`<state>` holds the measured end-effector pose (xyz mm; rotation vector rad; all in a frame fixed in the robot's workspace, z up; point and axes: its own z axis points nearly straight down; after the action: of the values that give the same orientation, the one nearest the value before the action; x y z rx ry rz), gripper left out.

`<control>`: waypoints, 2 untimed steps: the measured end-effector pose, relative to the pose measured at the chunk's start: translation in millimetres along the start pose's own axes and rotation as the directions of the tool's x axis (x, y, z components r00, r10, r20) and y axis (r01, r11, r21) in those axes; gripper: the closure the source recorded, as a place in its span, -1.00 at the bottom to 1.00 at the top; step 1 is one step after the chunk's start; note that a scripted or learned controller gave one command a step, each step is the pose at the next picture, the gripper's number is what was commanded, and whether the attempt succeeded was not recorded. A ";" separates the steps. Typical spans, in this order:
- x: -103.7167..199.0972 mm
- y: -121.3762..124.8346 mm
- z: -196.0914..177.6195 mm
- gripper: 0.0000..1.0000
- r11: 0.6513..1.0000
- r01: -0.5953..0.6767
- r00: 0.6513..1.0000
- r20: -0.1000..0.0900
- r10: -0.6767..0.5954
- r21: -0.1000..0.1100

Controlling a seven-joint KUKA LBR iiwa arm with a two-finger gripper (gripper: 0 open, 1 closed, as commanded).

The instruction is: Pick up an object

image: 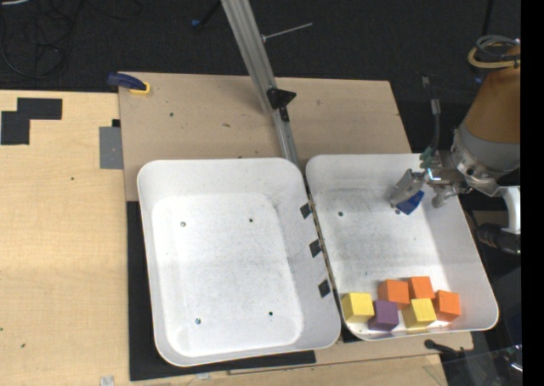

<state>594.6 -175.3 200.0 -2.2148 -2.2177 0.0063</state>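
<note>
Where the grey arm [493, 121] reaches in from the right, its tool [414, 193] hangs over the far part of the right-hand white bin [382, 231]. A small blue block [411, 202] sits between the metal fingers [405, 186], which pinch it; the block appears lifted a little off the bin floor, though the slanted view leaves that uncertain.

Well apart from the tool, in the near right corner of the same bin, a cluster of small blocks lies packed close together: a yellow block [358, 304] at the left, a purple block [386, 315] just beside it, an orange block [393, 292] behind that, a second yellow block [418, 313], a second orange block [421, 286] and a third orange block [447, 304] at the right end.

The left-hand white bin [225, 257] touches the right one along a shared edge marked by small black clips [315, 247].

Both bins rest on a pale wooden surface [59, 206]. A slanted metal rail [255, 53] rises from behind the bins toward the top of the view, and a blue-and-yellow clamp [129, 82] grips the far left corner of the brown board [255, 116].
</note>
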 end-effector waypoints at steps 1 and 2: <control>-0.1 1.0 -2.6 -1.00 1.000 0.001 1.000 0.001 -0.001 -0.005; -0.7 4.0 41.7 -1.00 1.000 -0.001 1.000 0.001 0.001 -0.001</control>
<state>598.3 -175.9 158.3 -2.2163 -2.2174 0.0065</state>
